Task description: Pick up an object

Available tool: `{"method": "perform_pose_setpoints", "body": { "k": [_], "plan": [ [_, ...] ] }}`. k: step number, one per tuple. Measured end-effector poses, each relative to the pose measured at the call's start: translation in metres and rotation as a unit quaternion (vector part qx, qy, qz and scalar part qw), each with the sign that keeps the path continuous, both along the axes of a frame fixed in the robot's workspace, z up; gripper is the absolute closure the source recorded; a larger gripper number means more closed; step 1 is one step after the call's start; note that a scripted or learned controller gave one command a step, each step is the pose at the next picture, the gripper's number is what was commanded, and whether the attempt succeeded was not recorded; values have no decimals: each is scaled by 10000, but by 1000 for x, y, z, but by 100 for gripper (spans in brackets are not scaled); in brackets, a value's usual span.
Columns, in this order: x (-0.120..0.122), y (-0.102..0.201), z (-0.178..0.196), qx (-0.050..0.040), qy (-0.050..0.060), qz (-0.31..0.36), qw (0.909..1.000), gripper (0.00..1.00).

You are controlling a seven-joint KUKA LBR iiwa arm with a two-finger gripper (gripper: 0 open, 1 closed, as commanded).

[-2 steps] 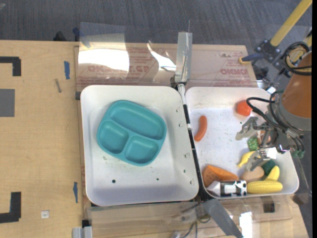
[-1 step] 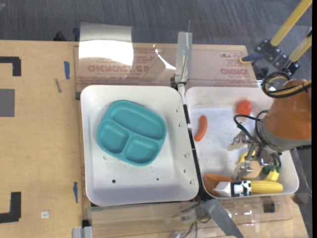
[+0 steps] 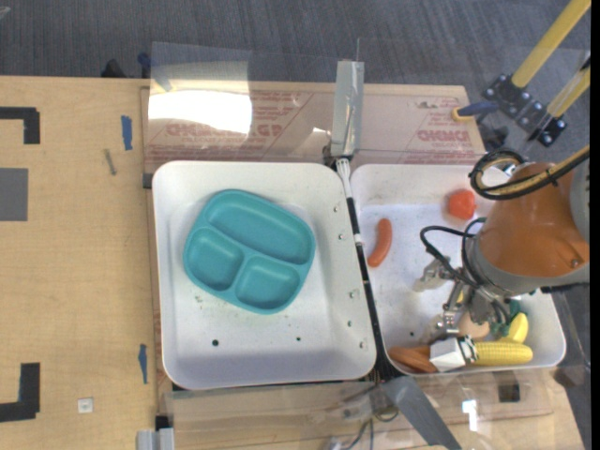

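While the arm [image 3: 525, 232] reaches in from the right, its orange band sits over the right bin [image 3: 412, 195] and the gripper [image 3: 461, 322] hangs low over that bin's near right corner. Whether it is released or clenched cannot be told, since wrist and cables cover much of it. Just beside the gripper, at the bin's near edge, lies a yellow corn cob [image 3: 502, 352], with a small white block [image 3: 448, 354] touching its left end and an orange carrot-like piece [image 3: 409, 357] further left. A green piece [image 3: 502, 327] pokes out near the cob. Well apart from these, a sausage [image 3: 379, 242] lies tilted by the bin's left wall, and a small red-orange ball [image 3: 460, 203] rests toward the far side. Across the divider, the left bin [image 3: 187, 345] holds a teal three-compartment plate [image 3: 248, 249], set at an angle.
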State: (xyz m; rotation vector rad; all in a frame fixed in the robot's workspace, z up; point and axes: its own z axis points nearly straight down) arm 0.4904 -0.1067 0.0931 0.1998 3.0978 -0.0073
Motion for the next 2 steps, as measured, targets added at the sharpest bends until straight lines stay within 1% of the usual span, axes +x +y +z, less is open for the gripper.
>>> {"method": "perform_pose_setpoints", "body": {
  "k": [1, 2],
  "plan": [
    [66, 8, -3, 17, 102, 266, 9996, 0],
    [127, -1, -4, 32, 121, -56, 9999, 0]
  ]
}}
